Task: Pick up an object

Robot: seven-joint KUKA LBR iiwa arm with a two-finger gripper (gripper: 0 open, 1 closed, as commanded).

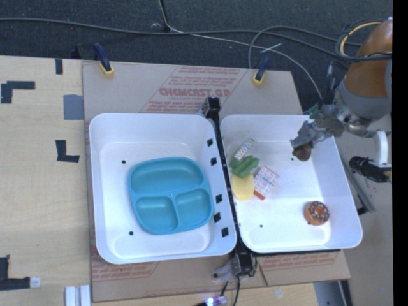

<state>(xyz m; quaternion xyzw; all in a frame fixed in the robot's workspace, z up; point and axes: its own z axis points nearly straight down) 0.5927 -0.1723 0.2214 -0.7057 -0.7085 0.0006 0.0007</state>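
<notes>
Where the jaws hang, a small brown object, seemingly pinched between them.

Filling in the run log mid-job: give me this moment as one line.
hand: over right white bin, upper right, brown lump at its tip | round brown doughnut: lower right | blue plastic divided tray: left bin

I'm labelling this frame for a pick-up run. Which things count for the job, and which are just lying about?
For the job: gripper; doughnut; yellow toy; green toy; packet; right bin.

Lying about: blue plate; left bin; clamps; cables.
</notes>
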